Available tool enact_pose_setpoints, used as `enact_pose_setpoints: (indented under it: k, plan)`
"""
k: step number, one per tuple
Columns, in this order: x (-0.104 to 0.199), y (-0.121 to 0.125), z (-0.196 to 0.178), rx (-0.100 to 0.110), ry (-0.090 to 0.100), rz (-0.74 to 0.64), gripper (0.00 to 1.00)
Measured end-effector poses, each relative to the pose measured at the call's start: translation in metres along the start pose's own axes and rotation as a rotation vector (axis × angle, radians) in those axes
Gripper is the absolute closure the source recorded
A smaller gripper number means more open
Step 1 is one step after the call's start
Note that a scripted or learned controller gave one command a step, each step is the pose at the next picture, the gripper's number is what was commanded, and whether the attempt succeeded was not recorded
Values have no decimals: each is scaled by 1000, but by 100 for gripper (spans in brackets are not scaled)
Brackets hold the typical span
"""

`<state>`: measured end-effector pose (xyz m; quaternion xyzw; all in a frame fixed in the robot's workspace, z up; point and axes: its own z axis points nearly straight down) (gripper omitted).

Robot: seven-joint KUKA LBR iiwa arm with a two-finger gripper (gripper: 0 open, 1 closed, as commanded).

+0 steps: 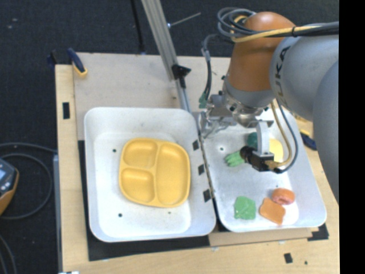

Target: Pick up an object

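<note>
yellow tray (154,172): smooth glossy plastic | bins (102,136): matt white plastic | bench (125,79): pale wood

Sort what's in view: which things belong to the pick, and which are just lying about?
Job: gripper, over the right bin; its small green piece, flat green piece, orange block, red-orange piece.
Lying about: yellow divided plate in the left bin; clamp on the bench.

even overhead light, soft shadows, slightly blurry, grainy.
</note>
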<state>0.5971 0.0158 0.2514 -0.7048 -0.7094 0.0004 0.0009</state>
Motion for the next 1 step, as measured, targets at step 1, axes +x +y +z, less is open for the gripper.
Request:
enact_pose_setpoints:
  k: [1]
  plan:
    - [39, -15, 5, -1, 0, 1, 100]
